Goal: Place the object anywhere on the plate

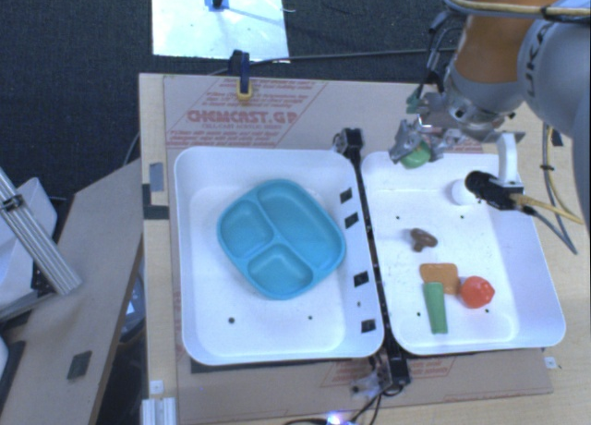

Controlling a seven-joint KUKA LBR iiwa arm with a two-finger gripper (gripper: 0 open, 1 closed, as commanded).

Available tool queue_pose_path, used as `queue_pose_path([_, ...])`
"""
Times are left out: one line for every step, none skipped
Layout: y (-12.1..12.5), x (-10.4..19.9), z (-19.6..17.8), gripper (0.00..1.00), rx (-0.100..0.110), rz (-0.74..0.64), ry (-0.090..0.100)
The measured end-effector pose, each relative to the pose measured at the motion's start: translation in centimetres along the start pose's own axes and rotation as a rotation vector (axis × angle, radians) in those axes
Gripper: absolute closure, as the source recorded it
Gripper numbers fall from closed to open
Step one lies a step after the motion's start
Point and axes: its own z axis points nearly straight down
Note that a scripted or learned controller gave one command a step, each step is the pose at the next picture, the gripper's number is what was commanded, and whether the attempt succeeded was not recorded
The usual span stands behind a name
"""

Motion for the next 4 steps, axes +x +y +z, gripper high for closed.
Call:
queue_pose_path([-2.3, 3.9, 1.4, 1.0, 0.001, 0.0, 0.0])
queue_pose_path([-5.3, 8.1, 0.7, 1.0, 0.0, -0.002, 0.002])
queue_pose_path([-8.3, 13.2, 0.8, 1.0, 0.001, -0.002, 0.001])
queue_pose_path([-9.9, 15.6, 2.9, 1.0, 0.001, 0.0, 0.0])
